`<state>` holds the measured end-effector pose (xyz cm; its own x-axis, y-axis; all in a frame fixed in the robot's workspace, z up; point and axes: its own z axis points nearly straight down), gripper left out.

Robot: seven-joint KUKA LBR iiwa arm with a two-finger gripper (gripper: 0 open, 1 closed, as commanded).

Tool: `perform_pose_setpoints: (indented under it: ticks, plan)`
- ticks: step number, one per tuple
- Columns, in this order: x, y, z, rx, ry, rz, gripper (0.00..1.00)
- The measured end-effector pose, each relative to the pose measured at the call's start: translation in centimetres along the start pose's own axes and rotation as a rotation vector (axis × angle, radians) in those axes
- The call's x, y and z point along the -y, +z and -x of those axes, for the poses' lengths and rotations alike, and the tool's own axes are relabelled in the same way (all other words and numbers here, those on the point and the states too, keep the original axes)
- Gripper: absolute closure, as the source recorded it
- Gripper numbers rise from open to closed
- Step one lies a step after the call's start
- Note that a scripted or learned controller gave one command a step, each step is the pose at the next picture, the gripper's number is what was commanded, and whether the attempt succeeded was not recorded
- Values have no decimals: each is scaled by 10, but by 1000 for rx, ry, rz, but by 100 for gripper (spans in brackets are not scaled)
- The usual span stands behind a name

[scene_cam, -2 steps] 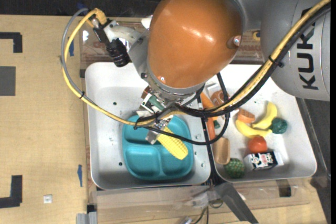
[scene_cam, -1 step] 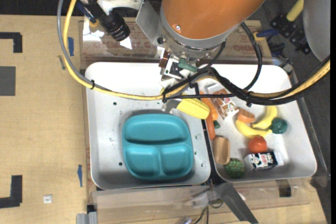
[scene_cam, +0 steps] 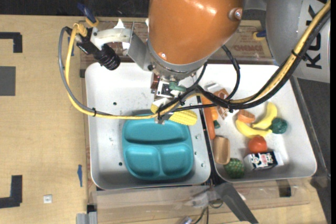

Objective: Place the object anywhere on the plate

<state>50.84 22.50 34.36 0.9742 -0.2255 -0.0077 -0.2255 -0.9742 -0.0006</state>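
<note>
From above, the claw (scene_cam: 167,107) hangs low over the left bin (scene_cam: 113,86), at the far rim of the teal divided plate (scene_cam: 156,151). A yellow corn cob (scene_cam: 182,117) lies at the claw's tip, touching the plate's far edge; I cannot tell whether the claw is spread or pinching it, since the orange wrist dome (scene_cam: 194,8) and cables (scene_cam: 105,111) cover it. The right bin (scene_cam: 299,157) holds a banana (scene_cam: 262,119), a tomato (scene_cam: 257,143), a carrot (scene_cam: 210,120), a small green ball (scene_cam: 279,126) and a dark carton (scene_cam: 261,160).
</note>
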Motion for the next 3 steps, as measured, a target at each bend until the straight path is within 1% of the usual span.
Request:
perform_pose_setpoints:
  ticks: [1, 2, 3]
  plan:
    - [-44, 123, 9, 4, -24, 2, 100]
    - [-43, 119, 8, -4, -26, -2, 0]
    - [-40, 109, 9, -4, -25, -7, 100]
